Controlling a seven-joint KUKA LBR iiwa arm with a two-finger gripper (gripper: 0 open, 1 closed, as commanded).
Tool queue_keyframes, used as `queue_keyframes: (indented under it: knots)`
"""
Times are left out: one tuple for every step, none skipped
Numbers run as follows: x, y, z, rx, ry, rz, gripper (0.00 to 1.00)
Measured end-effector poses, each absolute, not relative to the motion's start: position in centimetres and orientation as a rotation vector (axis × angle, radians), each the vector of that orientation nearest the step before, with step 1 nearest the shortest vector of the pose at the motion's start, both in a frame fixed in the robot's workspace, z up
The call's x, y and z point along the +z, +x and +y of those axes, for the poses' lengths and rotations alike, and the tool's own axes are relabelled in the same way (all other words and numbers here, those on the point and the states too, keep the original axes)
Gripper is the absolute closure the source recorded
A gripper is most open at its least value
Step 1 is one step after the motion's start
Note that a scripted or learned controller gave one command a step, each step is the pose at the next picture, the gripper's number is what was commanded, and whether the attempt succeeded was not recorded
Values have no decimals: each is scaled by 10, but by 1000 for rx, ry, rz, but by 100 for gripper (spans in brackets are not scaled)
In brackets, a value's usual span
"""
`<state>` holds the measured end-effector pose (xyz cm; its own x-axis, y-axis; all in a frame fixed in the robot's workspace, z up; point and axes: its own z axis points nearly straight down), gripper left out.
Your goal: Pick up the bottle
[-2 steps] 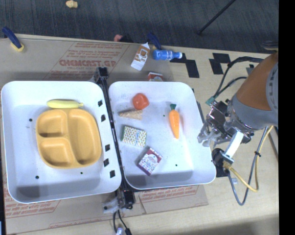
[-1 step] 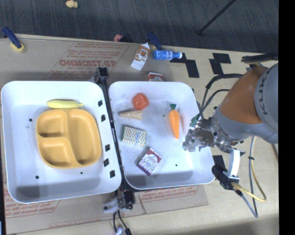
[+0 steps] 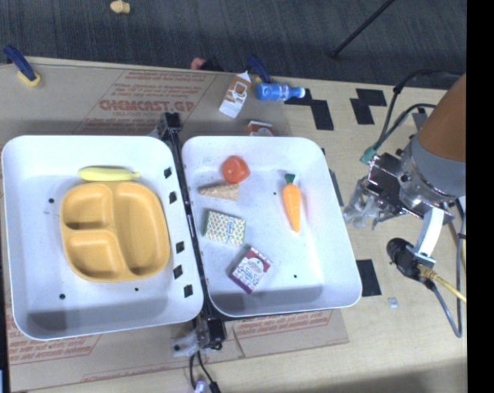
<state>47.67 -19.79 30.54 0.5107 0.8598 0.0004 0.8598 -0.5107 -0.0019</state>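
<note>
The bottle [image 3: 278, 92] lies on its side on the bench just beyond the far rim of the right bin [image 3: 338, 252], well apart from the gripper [image 3: 363, 207], which hangs just off that bin's right wall. The bottle is small and blue with a paler cap end pointing right. The grey arm [image 3: 443, 150] reaches in from the right of the bin, wrist low over the bench; how the gripper stands I cannot tell.
</note>
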Motion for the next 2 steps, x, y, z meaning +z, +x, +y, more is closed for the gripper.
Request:
queue_keyframes:
  knots:
    - [215,476,-198,3,-2270,-2165,100]
    - [205,476,-207,3,-2575,-1797,100]
